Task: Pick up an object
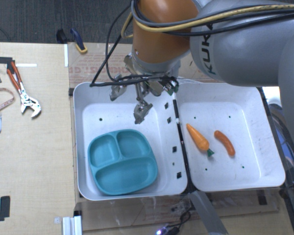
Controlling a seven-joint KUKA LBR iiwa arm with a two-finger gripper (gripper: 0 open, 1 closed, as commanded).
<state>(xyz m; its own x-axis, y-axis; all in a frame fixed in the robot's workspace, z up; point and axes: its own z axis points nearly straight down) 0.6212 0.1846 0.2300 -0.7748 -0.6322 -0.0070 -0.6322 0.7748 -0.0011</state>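
Pale wooden desk (34, 170) runs under everything from where I'm watching, w/ two shallow white bins side by side on it. Biggest thing in shot is the grey KUKA arm w/ orange band (161, 23), coming in from the right and hanging over the back of the left white bin (81, 131).

Its end effector (142, 109) sits above that bin's far half, nothing between the fingers as far as I can see; whether they're spread wide or pinched narrow I can't tell, cables and brackets clutter it.

Left bin holds a teal plastic divided plate (121, 161), three compartments, all bare. It lies just toward the near side of the end effector, close by.

Right white bin (264, 180) holds two items: an orange toy carrot w/ green stub (199, 138) and an orange-red sausage-shaped toy (225, 143), near each other but apart. Both lie to the right of the end effector, across the bin divider, long axes running diagonally, far-left to near-right. My read: the plate's nearer, but the carrot's the easier pinch, across its narrow width.

Off to the left on the desk: red-handled pliers and a wrench (22, 92).
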